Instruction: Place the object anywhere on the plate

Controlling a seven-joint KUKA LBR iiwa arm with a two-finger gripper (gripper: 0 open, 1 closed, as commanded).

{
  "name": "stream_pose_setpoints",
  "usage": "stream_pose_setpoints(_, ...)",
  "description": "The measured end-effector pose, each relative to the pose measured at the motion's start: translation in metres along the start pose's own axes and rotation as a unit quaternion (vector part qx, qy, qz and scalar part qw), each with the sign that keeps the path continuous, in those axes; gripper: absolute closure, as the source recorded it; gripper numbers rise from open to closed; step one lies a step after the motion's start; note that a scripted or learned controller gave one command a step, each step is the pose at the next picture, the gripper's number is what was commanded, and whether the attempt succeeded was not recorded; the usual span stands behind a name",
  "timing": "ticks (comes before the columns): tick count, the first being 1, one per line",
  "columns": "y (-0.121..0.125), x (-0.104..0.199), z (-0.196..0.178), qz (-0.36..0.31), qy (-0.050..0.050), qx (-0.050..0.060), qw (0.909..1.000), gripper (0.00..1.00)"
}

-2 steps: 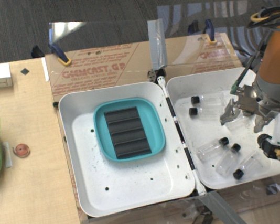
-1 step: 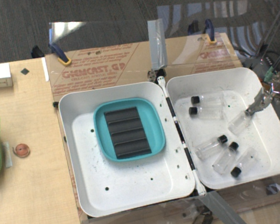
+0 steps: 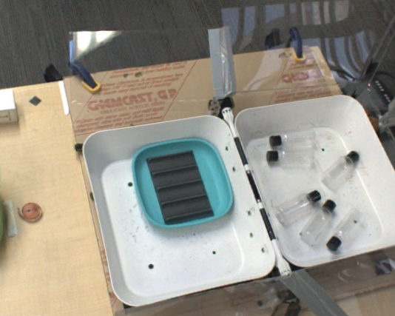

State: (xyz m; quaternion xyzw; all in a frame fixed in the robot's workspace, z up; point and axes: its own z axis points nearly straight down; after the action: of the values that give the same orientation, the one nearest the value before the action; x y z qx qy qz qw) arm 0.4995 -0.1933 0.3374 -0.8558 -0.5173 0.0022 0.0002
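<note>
Your vials lie scattered in the right bin [image 3: 382,183], the nearest [image 3: 343,233] by its front wall, long axis slanting up to the right. The teal plate [image 3: 147,199] sits in the left bin [image 3: 125,263] (just across the divider). I cannot tell the hand's state.

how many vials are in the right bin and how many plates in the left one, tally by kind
Clear vials with black caps, right bin: 6, caps at
Teal plate with a dark ribbed insert, left bin: 1
Total: 7
</note>
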Motion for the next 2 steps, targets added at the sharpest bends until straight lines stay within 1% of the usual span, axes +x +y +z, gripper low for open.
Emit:
stream_pose_setpoints(1,0.036,0.003,-0.086,0.040,0.000,0.000,0.9992,0.00)
stream_pose_setpoints(2,0.109,0.033,-0.102,0.121,0.000,0.001,0.9927,0.00)
